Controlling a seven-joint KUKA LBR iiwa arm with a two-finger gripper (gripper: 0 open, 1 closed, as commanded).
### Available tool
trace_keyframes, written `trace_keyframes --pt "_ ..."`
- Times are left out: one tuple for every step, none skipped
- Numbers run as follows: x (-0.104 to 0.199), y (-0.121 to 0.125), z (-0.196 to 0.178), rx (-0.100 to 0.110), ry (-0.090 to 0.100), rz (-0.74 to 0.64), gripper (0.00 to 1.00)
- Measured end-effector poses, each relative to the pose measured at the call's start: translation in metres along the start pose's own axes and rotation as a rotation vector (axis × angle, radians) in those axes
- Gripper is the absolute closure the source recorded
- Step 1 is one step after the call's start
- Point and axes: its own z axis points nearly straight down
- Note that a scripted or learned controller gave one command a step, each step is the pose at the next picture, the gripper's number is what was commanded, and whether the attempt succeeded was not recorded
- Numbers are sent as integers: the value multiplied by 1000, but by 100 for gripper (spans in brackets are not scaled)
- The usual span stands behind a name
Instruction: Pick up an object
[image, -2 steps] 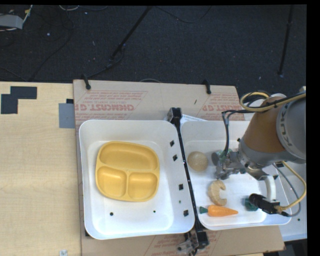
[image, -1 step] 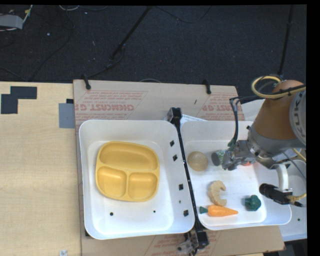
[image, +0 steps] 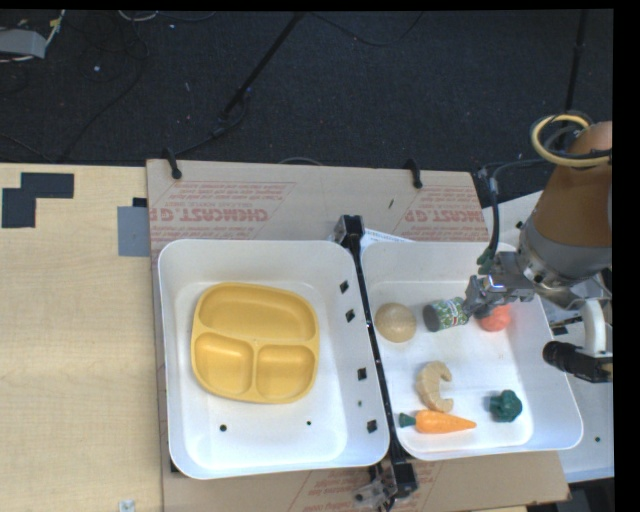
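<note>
**Objects in the right bin: nothing lifted yet**

Objects for the pick all lie in the right bin (image: 560, 425), and we place them relative to the round beige ball (image: 395, 322) near that bin's left wall. Just to the right of the ball lies a small dark can (image: 446, 314) on its side. Beyond the can, farther right, sits a red-orange piece (image: 494, 318). Below and to the right of the ball rests a tan curved piece (image: 434, 385), and just below that an orange carrot (image: 444, 423) lies flat. A green lump (image: 506, 405) sits to the right of the carrot, well apart from the ball. On the ball's other side, across the divider, the left bin (image: 180, 300) carries a yellow sectioned plate (image: 256, 341).

We see the gripper (image: 484, 296) low over the right bin, between the can and the red-orange piece and seemingly close to both. Whether the jaws are spread or pressed together we cannot tell; the metal parts blur into the objects beneath them. Nothing is clearly seen between them.

We judge the task to be at its reaching stage: the arm is down among the things, every item appears to rest on the bin floor, and the grasp and lift remain to be done. The can or the red-orange piece looks the likeliest target.
</note>
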Motion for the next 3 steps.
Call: trace_keyframes --pt "-1 1 -53 0 0 0 100" --pt "47 3 -52 7 3 -2 100" --pt "93 13 -33 9 3 -2 100"
